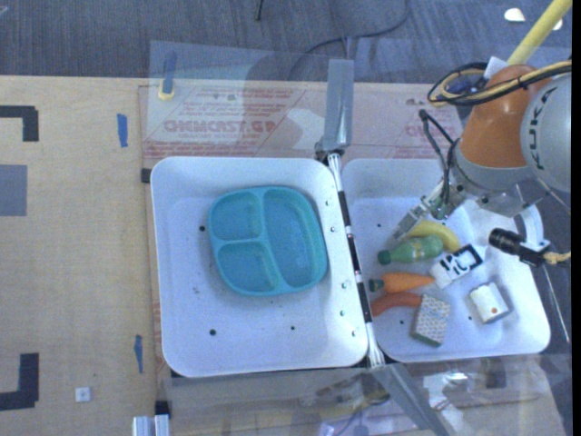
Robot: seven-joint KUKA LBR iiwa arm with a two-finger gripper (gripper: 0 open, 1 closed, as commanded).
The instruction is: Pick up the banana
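My end effector [423, 214] hovers low in the right bin [536, 334] (whether spread or clenched, I cannot tell), the banana [434, 235] lying just below it.

Place: a robotics lab, a test cell for picking trials.
Landmark: two white bins [182, 243] side by side on a plywood tabletop [73, 243].
Right of bins: grey industrial arm [508, 134] with orange band and loose cables.
Left of bins: black and blue tape marks [122, 130].
Beyond bins: grey carpet [136, 7], trailing cable.
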